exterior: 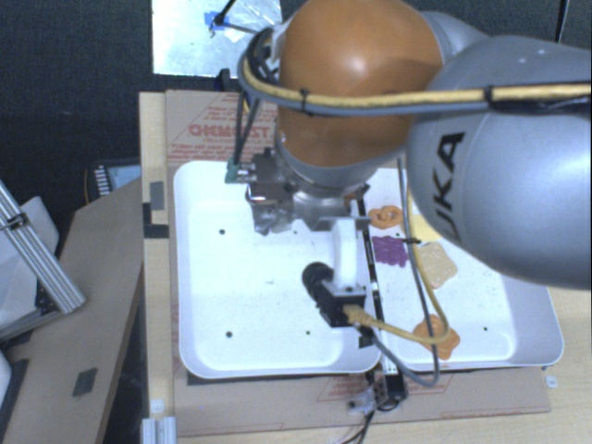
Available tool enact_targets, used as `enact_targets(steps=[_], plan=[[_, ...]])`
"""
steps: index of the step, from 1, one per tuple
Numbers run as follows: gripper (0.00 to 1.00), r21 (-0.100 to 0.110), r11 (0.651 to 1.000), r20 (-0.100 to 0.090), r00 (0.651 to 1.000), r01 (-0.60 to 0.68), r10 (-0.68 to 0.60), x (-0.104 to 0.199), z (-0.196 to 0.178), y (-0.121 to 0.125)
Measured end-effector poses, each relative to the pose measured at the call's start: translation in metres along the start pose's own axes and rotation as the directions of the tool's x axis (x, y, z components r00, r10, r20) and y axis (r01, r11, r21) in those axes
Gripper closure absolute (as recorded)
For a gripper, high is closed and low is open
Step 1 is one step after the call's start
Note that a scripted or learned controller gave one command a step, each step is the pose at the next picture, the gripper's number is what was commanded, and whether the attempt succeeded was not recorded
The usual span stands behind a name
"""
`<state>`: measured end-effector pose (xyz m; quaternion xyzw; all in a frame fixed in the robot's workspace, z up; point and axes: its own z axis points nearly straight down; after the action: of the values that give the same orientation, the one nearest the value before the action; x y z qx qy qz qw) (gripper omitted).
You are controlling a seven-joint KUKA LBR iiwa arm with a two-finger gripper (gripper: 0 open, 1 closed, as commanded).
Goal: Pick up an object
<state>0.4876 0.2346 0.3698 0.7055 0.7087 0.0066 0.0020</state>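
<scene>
The arm (481,155), nearest the camera, bulks across the upper right, its orange band (356,63) a glossy dome with a yellow cable (388,100) strapped over it. Below the dome the metal body of the gripper (273,202) hangs over the far part of the left bin (213,340), close to the wall it shares with the right bin (546,340). Whether the gripper is open or closed I cannot tell, since the wrist covers its working end, and nothing can be seen held in it. The likely things to pick all lie across that shared wall from the gripper, in the right bin. An orange ring-shaped piece (384,215) lies nearest it and a purple piece (390,251) just beyond. A tan piece (435,265) sits further out, and another orange piece (439,336) lies well apart toward the near rim. I judge the task to be at the approach step, with no grasp made. The next move would call for carrying the gripper over the wall, settling above one piece and lowering squarely onto it. The arm hides much of the right bin, so more objects may lie beneath it. A black fitting (324,294) beside the wall is hard to identify.
</scene>
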Motion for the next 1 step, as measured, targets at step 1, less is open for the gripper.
enact_targets(steps=[1], plan=[[1.0,0.011,1.0,0.005,1.0,-0.001,0.001,-0.0003,-0.001,-0.0009]])
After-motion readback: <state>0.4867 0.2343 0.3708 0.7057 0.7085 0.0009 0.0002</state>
